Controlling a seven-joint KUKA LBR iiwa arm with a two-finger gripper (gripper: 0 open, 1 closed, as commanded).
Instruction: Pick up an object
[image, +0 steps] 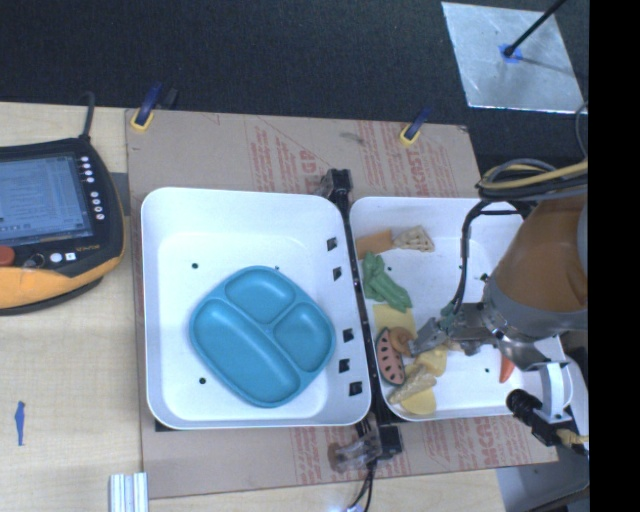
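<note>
yellow toy food pieces (420, 385) sit piled at the near-left corner of the right bin (470, 405), next to a watermelon slice (388, 358) lying against the bin's left wall and a brown round piece (401, 339) just above it. hand (437, 332) is low over that pile, tip pointing left, right beside the brown piece and the top yellow one; can't tell how wide the hand is set or if it has hold of anything, it's dark and blurred against the clutter. green leafy piece (383, 281) lies further back along the same wall, apart from the hand. orange wedge (374, 243) and a tan waffle-like piece (412, 238) sit at the far-left corner of the bin, just beside each other. small red piece (507, 369) lies near the bin's front right, under the arm. arm (540, 265) comes in from the right, orange band over the wrist, black cables looping above it. left bin (160, 300) holds a blue divided plate (261, 334), flat, three compartments, roughly centred. both bins rest on a cardboard sheet (250, 140) clipped to the counter (60, 400). teach pendant (50, 225) with a lit screen lies on the counter well left of the bins.
</note>
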